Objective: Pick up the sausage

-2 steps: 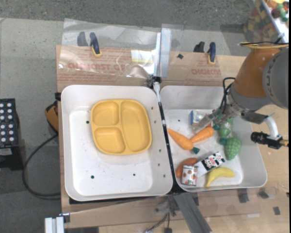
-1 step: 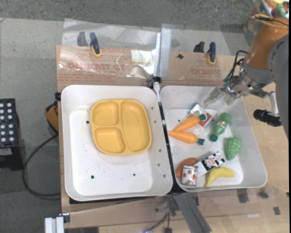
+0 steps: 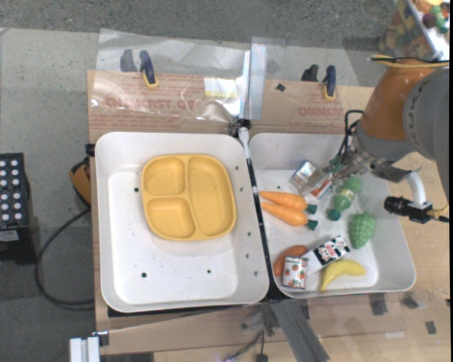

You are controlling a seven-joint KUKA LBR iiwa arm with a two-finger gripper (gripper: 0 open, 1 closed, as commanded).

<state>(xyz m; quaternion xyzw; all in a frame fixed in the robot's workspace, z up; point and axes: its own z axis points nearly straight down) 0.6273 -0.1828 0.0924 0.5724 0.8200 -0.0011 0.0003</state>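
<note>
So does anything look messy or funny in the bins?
Nothing looks spilled or broken. The yellow divided plate sits flat in the left white bin. All the toy food is jumbled on its side in the right white bin, like the two orange carrots and the yellow banana.

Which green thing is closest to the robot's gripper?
The green bottle, the smooth slim one, lies right below the gripper. The bumpy green toy sits farther away, nearer the banana.

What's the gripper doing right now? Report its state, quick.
Gripper: low in the right bin beside the green bottle; open or shut cannot be told, and nothing is seen held.
</note>
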